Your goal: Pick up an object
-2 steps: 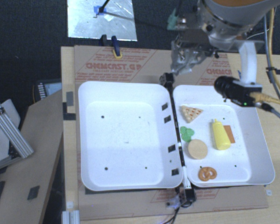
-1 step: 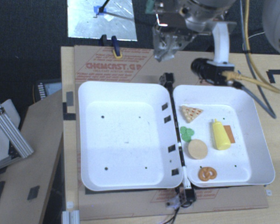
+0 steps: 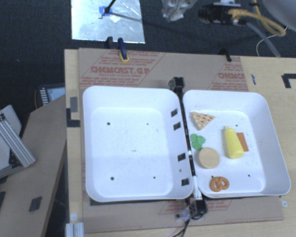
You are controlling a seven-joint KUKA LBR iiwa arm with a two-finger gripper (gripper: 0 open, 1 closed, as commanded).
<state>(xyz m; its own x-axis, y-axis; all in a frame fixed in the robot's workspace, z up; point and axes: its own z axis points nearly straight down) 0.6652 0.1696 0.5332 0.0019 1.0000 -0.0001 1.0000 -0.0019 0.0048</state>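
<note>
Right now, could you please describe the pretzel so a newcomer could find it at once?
Look in the right bin, at its near edge. The pretzel lies just below the round tan disc. It is the only brown, looped, knotted piece.

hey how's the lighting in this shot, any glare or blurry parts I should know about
Camera view: even, soft light; the left bin floor shows a brighter washed-out band across its lower half. The shiny sheet on the floor behind the bench gives patchy glare. The gripper at the top edge is blurred. The mustard bottle and pretzel in the right bin stay fairly sharp.
</note>
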